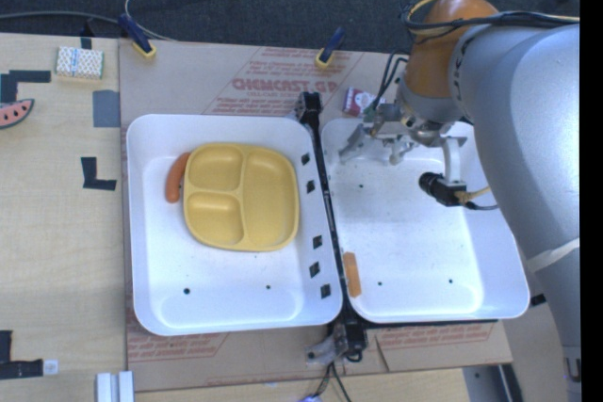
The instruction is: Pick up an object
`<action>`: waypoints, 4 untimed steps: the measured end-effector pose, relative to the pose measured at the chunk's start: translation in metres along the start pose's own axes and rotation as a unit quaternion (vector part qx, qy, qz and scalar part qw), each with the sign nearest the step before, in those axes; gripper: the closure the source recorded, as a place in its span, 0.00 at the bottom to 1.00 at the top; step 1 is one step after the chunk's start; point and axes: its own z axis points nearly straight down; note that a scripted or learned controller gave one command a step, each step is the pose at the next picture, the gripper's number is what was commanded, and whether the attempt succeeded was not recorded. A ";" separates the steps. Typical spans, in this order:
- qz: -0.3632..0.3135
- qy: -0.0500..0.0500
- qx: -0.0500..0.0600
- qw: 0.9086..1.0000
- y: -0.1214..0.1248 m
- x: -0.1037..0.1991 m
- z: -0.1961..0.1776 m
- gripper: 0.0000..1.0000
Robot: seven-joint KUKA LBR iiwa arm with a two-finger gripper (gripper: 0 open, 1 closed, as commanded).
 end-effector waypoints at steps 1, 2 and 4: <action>0.001 0.002 -0.001 1.000 -0.023 0.001 0.019 0.00; 0.000 0.002 -0.002 1.000 -0.022 0.001 0.009 1.00; 0.001 0.004 0.000 1.000 -0.066 0.053 -0.080 0.00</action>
